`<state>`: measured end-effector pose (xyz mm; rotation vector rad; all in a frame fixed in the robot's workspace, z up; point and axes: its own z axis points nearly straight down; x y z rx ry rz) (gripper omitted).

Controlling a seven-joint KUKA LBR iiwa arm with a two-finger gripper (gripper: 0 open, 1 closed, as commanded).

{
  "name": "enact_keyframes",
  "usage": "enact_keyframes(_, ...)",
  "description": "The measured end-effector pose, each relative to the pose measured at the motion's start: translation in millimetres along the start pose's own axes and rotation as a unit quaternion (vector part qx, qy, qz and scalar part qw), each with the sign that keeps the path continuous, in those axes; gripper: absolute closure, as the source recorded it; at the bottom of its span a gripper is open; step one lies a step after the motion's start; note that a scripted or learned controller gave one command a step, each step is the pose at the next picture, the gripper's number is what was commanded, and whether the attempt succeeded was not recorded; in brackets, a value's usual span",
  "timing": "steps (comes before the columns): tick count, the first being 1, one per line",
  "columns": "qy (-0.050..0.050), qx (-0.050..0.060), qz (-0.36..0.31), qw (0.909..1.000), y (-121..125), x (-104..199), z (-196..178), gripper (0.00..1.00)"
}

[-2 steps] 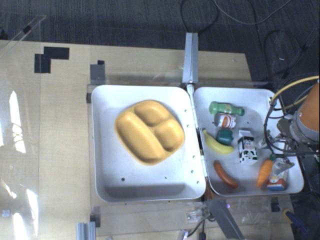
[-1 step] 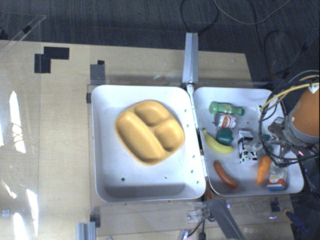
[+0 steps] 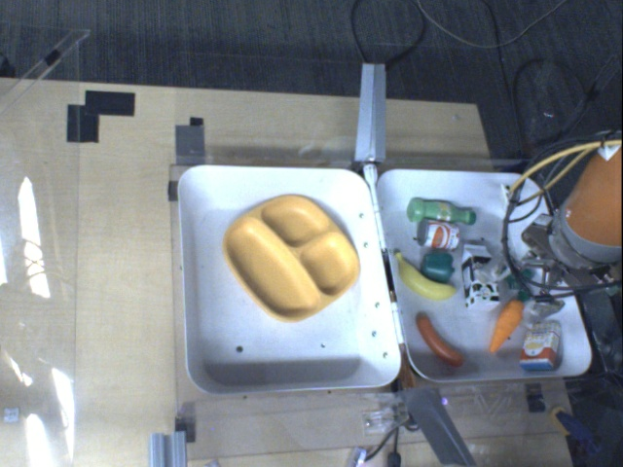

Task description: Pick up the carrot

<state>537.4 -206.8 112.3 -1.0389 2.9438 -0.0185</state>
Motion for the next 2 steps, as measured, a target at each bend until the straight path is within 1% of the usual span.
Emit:
enact_keyframes(1, -0.013, 0.021, -0.094, 0.9953, 7, 10, 2, 0.0)
enact_keyframes(2, -0.017, 0.026, -0.094, 0.9951, 5, 5, -13, 1.0)
